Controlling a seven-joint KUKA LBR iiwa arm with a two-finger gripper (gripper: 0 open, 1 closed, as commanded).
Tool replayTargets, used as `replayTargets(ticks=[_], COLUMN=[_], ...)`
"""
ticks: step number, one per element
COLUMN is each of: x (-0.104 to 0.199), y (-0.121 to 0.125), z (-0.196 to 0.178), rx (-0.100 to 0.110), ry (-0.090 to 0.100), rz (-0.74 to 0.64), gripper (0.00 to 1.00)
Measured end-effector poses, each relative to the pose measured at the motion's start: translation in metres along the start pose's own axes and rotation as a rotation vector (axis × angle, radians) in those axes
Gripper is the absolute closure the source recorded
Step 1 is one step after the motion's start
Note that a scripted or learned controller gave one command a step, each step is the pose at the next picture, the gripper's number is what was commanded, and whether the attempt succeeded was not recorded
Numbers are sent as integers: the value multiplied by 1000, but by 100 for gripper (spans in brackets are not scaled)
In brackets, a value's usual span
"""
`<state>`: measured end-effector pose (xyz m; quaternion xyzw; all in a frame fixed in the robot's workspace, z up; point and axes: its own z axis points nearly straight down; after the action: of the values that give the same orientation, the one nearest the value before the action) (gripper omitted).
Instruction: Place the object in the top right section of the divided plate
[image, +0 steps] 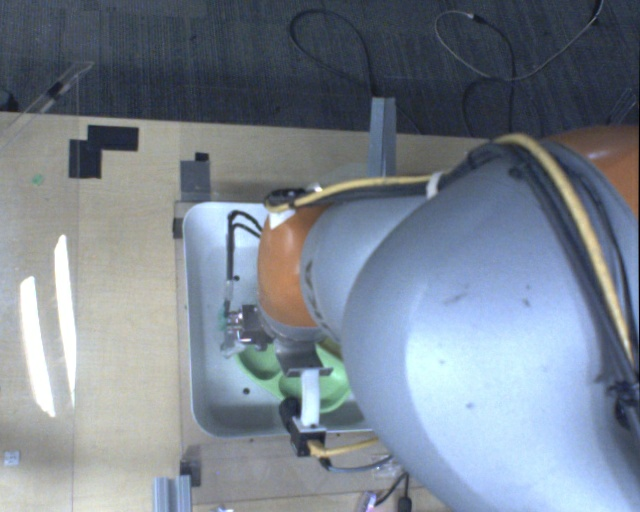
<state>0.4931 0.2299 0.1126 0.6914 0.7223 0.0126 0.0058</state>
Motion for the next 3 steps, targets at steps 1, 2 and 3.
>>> replayTargets(ticks=[1, 2, 3], x=[6, 8, -6], y=[7, 18, 8], z=[9, 16, 12], rx=[-20, 4, -25], ry=[10, 1, 25], rz=[176, 203, 206], gripper=[0, 0, 0])
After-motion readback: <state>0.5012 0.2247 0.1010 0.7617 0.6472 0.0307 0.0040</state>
